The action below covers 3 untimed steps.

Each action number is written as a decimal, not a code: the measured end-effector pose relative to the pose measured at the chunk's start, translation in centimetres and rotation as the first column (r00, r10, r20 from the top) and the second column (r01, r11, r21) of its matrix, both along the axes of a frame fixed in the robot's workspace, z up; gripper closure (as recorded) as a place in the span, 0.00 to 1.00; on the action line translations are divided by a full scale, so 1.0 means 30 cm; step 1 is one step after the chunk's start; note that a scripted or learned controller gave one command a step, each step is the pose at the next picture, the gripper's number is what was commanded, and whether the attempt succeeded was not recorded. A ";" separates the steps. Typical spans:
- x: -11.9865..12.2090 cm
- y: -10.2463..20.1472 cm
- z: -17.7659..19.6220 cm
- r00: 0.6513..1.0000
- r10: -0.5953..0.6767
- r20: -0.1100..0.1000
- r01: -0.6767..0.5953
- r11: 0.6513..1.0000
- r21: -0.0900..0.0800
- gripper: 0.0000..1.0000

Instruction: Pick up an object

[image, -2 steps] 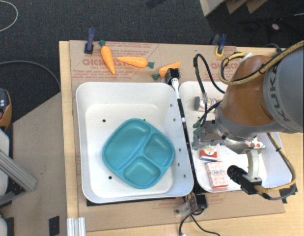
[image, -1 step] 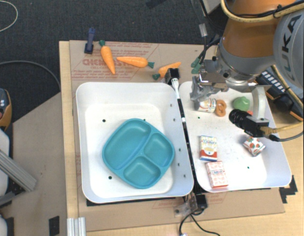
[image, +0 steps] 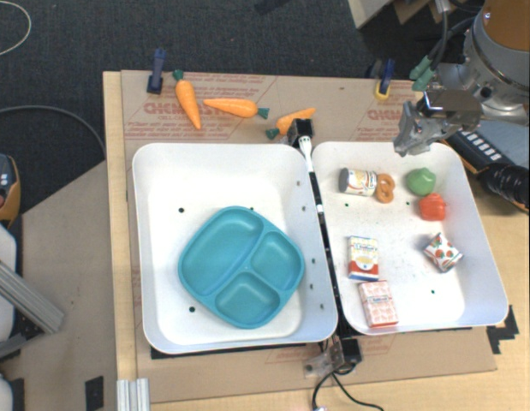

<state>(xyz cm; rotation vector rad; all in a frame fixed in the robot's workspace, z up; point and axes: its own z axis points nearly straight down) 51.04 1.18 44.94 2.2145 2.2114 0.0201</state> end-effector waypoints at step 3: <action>-0.102 0.277 -0.336 1.000 0.001 -0.016 -0.001 1.000 0.000 1.00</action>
